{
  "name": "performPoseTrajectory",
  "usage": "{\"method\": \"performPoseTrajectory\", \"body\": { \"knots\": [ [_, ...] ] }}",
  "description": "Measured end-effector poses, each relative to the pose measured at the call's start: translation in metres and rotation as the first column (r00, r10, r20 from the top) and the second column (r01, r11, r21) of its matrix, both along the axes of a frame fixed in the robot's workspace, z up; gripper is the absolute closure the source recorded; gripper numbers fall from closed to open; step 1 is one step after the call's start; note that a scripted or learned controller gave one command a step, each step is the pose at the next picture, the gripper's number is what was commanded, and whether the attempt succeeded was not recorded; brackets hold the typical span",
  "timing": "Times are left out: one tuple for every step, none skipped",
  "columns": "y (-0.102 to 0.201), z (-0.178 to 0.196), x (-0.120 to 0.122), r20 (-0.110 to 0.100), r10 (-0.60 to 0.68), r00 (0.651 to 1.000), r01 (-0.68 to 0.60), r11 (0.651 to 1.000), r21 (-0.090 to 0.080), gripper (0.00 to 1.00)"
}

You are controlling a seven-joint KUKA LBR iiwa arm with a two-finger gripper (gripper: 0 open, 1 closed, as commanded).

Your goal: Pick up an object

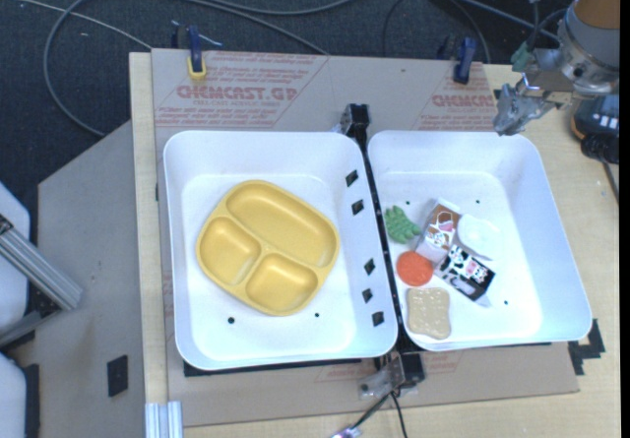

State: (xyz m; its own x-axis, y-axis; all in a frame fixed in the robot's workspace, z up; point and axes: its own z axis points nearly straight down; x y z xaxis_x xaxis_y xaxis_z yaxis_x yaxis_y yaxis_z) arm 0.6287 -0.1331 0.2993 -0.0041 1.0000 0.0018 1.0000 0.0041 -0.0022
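Observation:
The right bin (522, 180) holds a cluster of small items: a green leafy piece (400, 224), a red round piece (414, 269), a tan slice of bread (429, 314), a brown and white packet (443, 223), a black and white cow-patterned carton (466, 273) and a white rounded piece (479, 230). My gripper (514, 115) hangs above the bin's far right corner, clear of all of them, with nothing seen between its fingers. The fingers look close together.
The left bin (187, 229) holds a yellow divided plate (268, 246). A black divider (366, 219) runs between the bins. Blue clamps (196, 51) (463, 58) grip the cardboard backing at the far edge. Cables cross the dark floor behind.

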Motion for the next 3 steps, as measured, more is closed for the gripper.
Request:
{"method": "performPoseTrajectory", "body": {
  "knots": [
    [0.055, -0.014, -0.008, -0.001, 0.001, 1.000, -0.001, 1.000, 0.001, 1.00],
    [0.095, -0.018, -0.029, -0.001, 0.001, 1.000, 0.000, 1.000, 0.001, 1.00],
    [0.148, -0.038, -0.050, -0.003, 0.001, 1.000, -0.001, 1.000, 0.001, 1.00]
  ]
}}
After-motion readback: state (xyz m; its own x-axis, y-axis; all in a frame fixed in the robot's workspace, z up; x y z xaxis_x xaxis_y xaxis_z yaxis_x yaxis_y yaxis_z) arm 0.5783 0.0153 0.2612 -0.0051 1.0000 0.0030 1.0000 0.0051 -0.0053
